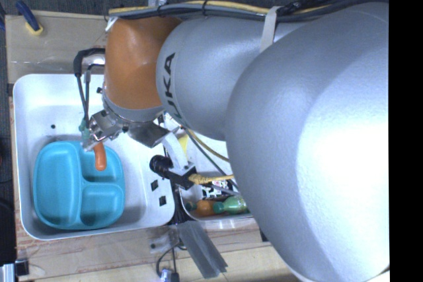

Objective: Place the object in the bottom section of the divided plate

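1. Right now the big grey arm (277, 96) fills most of the scene, its orange band (135, 63) sitting above the blue divided plate (63, 188).
2. Down at the end of it, the gripper (94, 137) hangs just over the plate's upper right rim.
3. A small orange object (100, 156), carrot-like, sticks down from the gripper toward the plate; its top end sits right at the fingertips, so the jaws look to be pinching it, though the fingers themselves are tiny and hard to read.
4. That orange object hangs over the plate's upper right section, close to the ridge dividing the compartments, and I cannot tell whether its lower tip touches the plate.
5. The plate lies flat in the left white bin (33, 92), pushed toward the bin's lower corner.
6. Right of the plate, past the wall between the bins, the right bin (198, 213) holds a clutter of small items, among them something green (231, 206) and something orange (203, 207).
7. Far above the plate, on the bench's top left corner, lies a blue and yellow clamp-like tool (28, 16).
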Motion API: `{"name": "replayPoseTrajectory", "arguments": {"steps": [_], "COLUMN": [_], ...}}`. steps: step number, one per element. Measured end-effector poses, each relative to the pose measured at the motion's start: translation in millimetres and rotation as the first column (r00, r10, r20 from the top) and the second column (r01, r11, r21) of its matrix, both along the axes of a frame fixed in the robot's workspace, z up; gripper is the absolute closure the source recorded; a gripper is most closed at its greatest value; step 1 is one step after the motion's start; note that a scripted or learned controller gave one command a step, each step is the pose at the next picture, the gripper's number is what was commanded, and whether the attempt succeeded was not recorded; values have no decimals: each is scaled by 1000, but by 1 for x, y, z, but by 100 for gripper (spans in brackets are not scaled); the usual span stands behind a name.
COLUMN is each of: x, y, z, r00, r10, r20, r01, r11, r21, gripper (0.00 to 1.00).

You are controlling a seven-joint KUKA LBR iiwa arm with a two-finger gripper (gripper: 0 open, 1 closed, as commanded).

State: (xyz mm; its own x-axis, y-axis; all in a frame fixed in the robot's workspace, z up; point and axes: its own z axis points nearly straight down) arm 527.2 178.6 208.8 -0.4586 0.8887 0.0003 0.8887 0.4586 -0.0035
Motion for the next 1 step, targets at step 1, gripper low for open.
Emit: {"name": "replayPoseTrajectory", "arguments": {"steps": [1], "x": [-12], "y": [28], "z": [-18], "r00": [996], "r10": [-91], "r20": [-2], "r01": [91], "r11": [996], "r21": [-1], "gripper": [100]}}
